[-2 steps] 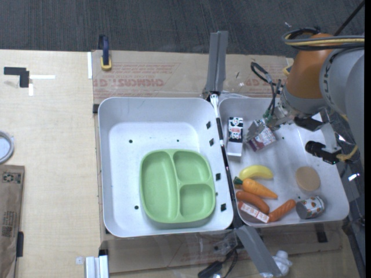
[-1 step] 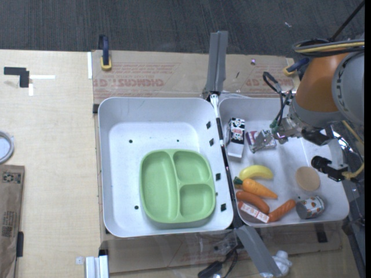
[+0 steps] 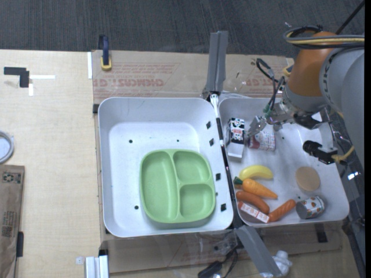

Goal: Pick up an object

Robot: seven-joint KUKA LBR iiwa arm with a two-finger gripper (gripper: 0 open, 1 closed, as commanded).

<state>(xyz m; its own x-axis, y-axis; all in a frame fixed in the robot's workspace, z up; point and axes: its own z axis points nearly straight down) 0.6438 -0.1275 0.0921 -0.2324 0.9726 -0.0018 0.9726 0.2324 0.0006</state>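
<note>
In the camera view, the gripper (image 3: 262, 124) hung low in the right bin (image 3: 333, 210), right against a clear wrapped packet (image 3: 264, 141) beside the small milk carton (image 3: 236, 131). Whether the fingers were apart or clamped I could not tell; perhaps they touched the packet. Nothing looked lifted: banana (image 3: 257, 172), carrots (image 3: 258, 188) and green divided plate (image 3: 177, 185) lay untouched, so the pick remained.

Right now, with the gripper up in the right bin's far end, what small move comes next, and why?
Probably a short descent. The gripper hangs over the clear packet beside the milk carton, and I can't see anything between its fingers. The banana and carrots lie nearer the camera.
</note>
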